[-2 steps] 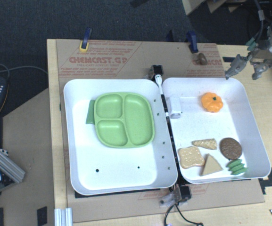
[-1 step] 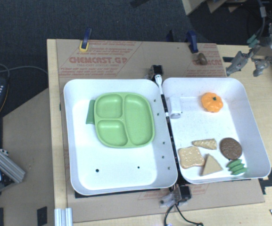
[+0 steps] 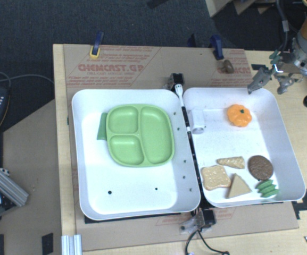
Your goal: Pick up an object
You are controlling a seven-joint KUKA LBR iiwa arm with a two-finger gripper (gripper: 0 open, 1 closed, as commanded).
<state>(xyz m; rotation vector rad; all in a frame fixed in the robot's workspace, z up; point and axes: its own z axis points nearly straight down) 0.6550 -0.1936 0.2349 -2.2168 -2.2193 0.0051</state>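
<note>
The tabletop [image 3: 142,62] is a pale brown board printed with faint red lettering, and it stands over dark blue-grey carpet. Two clamps grip its far edge, a yellow-footed one [image 3: 95,48] and a blue one [image 3: 216,47]. On it lie two shallow white plastic bins side by side; the right-hand white bin [image 3: 281,137] serves here as the landmark.

Touching that bin's left wall is the left-hand white bin [image 3: 89,185], which holds a light green plastic divided plate [image 3: 140,135] with three compartments, lying flat.

Inside the right-hand bin, near its far wall, sits a small orange toy pumpkin [image 3: 239,115]. Against the bin's left wall, level with the pumpkin, lies a small white cylinder [image 3: 198,122]. Along the near wall is a cluster of toy food: a tan cracker strip [image 3: 231,162], a square slice of tan toast [image 3: 216,177], a tan wedge [image 3: 239,186], a round brown cookie [image 3: 260,167] and a green pea pod [image 3: 267,188], the last at the near right corner.

The end effector [image 3: 274,82] hangs over the bin's far right corner, above the rim, well apart from the pumpkin and the other pieces. Its grey fingers are spread wide, with nothing between them.
</note>
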